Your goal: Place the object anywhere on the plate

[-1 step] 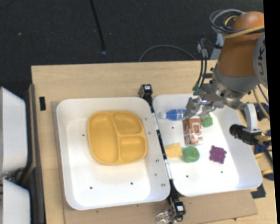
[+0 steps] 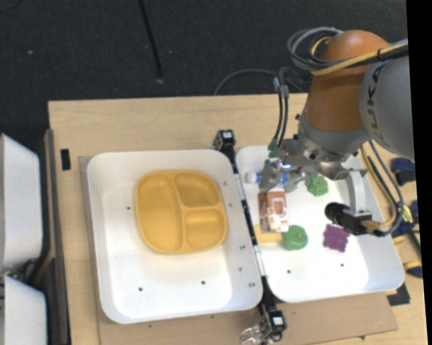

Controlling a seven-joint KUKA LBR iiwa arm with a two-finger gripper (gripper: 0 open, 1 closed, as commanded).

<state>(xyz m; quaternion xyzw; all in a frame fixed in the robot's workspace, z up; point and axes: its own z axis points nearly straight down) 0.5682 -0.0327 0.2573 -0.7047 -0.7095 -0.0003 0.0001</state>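
plate [image 2: 180, 210]: left bin, bare | tool [image 2: 274, 173]: low over right bin, grip state unclear

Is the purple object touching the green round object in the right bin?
Apart. The camera view shows bare white bin floor between the purple object and the green round object.

view: overhead, slanted down | covers: both bins [image 2: 173, 298] | arm [image 2: 342, 87] enters right
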